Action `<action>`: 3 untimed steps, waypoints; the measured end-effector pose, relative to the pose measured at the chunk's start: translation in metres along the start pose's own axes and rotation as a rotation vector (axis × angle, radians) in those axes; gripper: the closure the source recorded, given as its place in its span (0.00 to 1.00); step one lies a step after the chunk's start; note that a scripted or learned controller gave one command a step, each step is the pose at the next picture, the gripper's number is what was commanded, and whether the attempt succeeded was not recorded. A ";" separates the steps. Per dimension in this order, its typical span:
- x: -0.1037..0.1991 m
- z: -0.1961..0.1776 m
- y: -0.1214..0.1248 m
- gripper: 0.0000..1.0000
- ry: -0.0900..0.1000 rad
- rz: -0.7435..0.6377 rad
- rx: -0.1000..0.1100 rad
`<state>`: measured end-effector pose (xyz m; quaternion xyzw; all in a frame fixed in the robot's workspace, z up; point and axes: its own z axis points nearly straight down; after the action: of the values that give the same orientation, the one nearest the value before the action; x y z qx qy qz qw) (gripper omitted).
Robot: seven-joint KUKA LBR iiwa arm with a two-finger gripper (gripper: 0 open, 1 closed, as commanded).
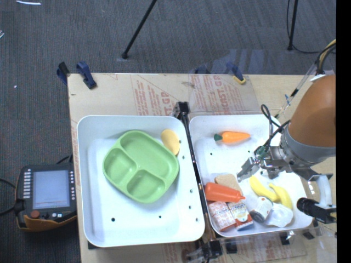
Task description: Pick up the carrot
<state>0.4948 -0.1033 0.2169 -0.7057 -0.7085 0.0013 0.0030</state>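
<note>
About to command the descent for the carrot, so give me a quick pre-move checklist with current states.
1. Carrot in sight, lying flat near the far wall of the right bin: ok.
2. Bare bin floor around the carrot, nothing touching it: ok.
3. Pincer over the carrot: not ok; it sits nearer the camera, by the bread slice.
4. Pincer free of any object: ok.
5. Finger opening wide enough for the carrot: cannot tell.
6. Lookalike check: an orange bottle lies by the bread; do not target it.
</note>
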 end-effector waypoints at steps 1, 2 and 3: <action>-0.071 0.095 0.046 0.00 -0.002 -0.059 -0.001; -0.088 0.104 0.125 0.00 -0.001 0.012 -0.005; -0.014 0.130 0.149 0.00 -0.003 0.252 0.001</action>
<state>0.6429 -0.1160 0.0863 -0.7892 -0.6141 0.0028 0.0020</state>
